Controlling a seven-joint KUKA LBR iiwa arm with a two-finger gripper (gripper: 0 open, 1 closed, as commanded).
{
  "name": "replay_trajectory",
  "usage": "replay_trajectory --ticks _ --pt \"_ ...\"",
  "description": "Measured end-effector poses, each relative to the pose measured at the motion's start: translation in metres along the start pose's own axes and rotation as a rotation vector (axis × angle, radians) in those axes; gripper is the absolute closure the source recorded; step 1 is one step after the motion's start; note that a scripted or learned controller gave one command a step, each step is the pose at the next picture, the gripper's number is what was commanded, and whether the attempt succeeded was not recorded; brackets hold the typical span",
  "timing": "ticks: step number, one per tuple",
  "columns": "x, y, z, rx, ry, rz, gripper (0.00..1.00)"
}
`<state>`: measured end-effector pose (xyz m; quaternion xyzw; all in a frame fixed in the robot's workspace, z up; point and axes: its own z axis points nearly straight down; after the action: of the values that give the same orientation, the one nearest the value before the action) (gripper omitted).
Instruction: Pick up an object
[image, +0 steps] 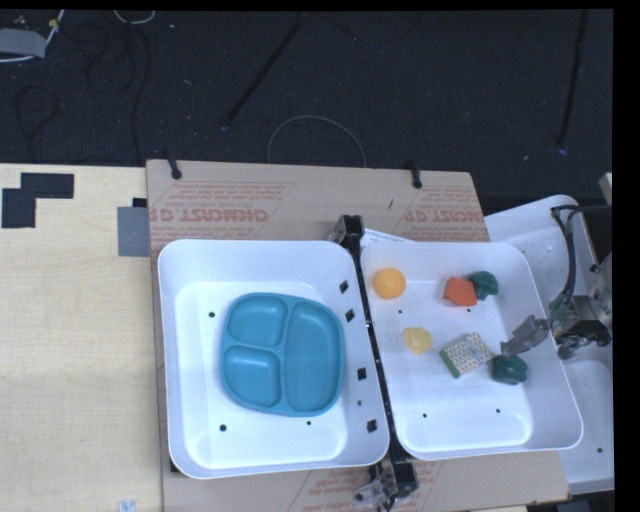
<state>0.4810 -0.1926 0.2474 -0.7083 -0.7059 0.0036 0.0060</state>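
Observation:
The right bin (470, 430) holds several small objects: an orange ball (389, 283), a pale yellow piece (417, 340), a red-orange piece (459, 291) touching a dark green piece (484, 283), a checkered green-edged block (465, 354), and a dark green lump (509, 370). My gripper (522, 337) reaches in over the bin's right rim. It hangs low just above and right of the checkered block, close over the dark green lump. Nothing is visibly held.
The left bin (190, 300) carries a blue divided plate (281, 353). A black hinge strip (365, 350) runs between the bins. The arm's wrist and cables (580, 325) sit at the right bin's edge. Bare floor lies in the right bin's front part.

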Motion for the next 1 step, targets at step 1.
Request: replay_trajectory --ticks 1 --pt "0.0001 0.0023 -0.0059 -0.012 -0.003 -0.003 0.0"
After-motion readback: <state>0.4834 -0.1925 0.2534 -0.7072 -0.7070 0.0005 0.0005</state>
